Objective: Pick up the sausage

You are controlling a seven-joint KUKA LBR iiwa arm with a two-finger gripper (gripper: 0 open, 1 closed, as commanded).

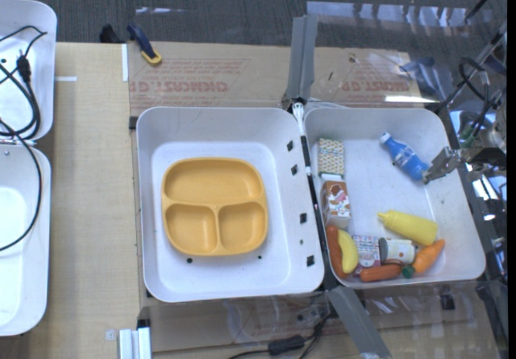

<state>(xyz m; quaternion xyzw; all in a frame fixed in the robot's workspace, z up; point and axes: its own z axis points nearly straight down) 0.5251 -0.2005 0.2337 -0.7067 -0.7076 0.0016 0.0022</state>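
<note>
Your gripper (442, 165) sits at the right rim of the right bin (367, 127), low and near the blue bottle (404, 157); I cannot tell how the jaws stand, the grey metal blurs into the clutter at that edge. Nothing visible between them. The arm behind it is mostly cut off by the frame edge (cables and glare there make it hard to read). The sausage (380, 273) lies along the front wall of the right bin, reddish-brown, well apart from the gripper, touching or just beside the banana (347, 251) on its left, with a small can-like item (398, 251) just above it; its right end is partly covered by something green I can't make out. An orange carrot (429, 256) is just to the right, a yellow mustard bottle (409, 226) above that. Two small cartons (332, 180) stand along the bin's left wall. The left bin (153, 212) holds a yellow divided plate (214, 206). Both bins rest on a cardboard sheet (210, 71) over a pale wood bench (89, 188); dark carpet beyond, and white trays with black cables are cut off at the left.
</note>
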